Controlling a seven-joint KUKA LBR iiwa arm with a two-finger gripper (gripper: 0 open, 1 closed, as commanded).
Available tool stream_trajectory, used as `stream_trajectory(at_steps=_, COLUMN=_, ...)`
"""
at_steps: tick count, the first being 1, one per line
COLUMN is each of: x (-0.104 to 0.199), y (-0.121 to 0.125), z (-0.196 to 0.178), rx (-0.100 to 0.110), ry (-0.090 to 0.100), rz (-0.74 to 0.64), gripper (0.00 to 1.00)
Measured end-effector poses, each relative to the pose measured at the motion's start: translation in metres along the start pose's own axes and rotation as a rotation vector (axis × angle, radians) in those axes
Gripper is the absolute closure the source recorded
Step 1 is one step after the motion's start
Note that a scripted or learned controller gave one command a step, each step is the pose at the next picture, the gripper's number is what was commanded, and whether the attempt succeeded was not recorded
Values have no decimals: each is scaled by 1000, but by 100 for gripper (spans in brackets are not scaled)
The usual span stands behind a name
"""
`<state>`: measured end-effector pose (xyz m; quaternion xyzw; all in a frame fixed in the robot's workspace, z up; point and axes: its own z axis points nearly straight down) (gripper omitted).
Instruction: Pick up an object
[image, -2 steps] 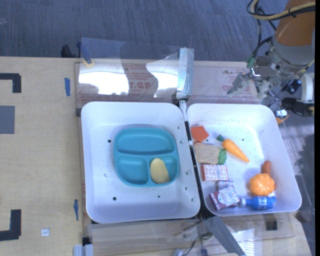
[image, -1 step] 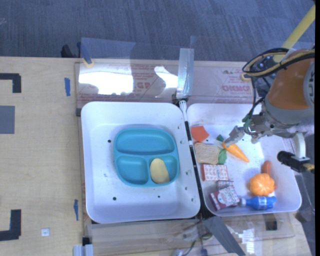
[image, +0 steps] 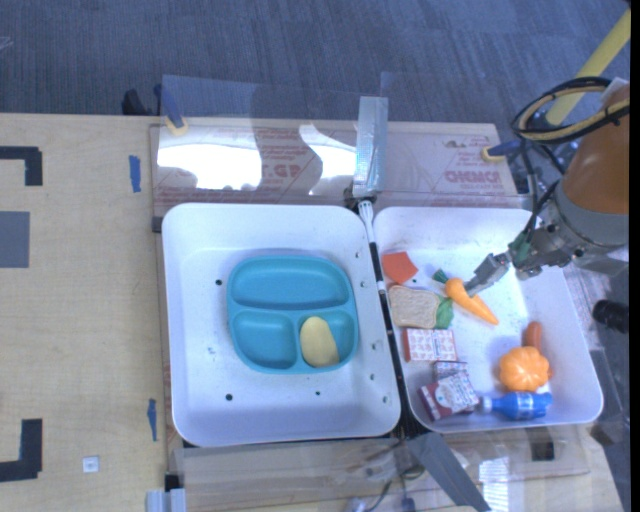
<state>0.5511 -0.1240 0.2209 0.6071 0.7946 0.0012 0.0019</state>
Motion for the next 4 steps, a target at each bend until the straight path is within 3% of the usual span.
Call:
stream_trajectory(at_steps=1, x=-9, y=22, z=125, rx=-2, ry=-2, rz=-27, gripper=0)
stream_trajectory(at_steps=2, x=-9, y=22, z=116, rx=-3, ry=-1, rz=-25, gripper=100)
stream_trajectory(at_steps=3, x=13, y=113, z=37, rx=11, ry=5, rz=-40, gripper=100)
stream_trajectory(at_steps=4, x=82, y=97, z=36, rx=3, ry=4, rz=-39, gripper=100)
